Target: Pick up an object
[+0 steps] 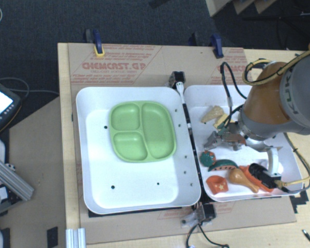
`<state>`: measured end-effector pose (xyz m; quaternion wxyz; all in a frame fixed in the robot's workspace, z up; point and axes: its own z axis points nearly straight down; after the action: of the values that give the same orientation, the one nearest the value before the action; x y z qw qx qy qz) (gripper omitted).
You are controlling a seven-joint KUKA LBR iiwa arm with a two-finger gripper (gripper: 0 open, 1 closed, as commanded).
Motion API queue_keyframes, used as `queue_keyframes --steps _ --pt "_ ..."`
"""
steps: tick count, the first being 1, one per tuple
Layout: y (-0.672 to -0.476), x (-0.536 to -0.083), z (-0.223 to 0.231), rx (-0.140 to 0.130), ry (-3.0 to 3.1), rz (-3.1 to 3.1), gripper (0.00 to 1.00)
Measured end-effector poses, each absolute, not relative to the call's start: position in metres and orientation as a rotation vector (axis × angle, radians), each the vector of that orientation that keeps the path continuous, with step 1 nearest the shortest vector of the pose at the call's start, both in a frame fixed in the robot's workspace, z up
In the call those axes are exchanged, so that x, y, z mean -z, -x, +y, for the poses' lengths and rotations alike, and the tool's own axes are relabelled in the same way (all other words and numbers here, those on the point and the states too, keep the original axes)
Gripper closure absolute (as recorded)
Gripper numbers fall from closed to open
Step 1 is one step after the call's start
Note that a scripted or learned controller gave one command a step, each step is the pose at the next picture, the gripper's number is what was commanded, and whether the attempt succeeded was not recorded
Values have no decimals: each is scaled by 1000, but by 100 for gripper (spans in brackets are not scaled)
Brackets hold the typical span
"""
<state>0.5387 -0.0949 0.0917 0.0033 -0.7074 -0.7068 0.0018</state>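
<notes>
Right white bin (pixel 196 94): grey two-finger gripper (pixel 217 138), finger state cannot be told, above small toys; left white bin (pixel 88 154): green three-compartment plastic plate (pixel 143 130)

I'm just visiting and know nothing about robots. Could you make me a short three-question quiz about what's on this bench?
1. True or false: the green divided plate lies in the left bin.
2. Which bin does the gripper hang over? A. left B. right
3. Fill in: the arm has a band of ____ colour above its wrist.

Key: 1 true. 2 B, the right bin, where small toy foods such as the orange pear-shaped piece lie. 3 orange.
</notes>
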Motion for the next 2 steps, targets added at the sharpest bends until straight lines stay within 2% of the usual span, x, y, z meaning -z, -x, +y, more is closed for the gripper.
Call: queue_keyframes --steps 1,2 --pt "-538 -84 -95 -3 2220 -2218 0" --pt "-539 -95 -95 -1 2223 -2218 100"
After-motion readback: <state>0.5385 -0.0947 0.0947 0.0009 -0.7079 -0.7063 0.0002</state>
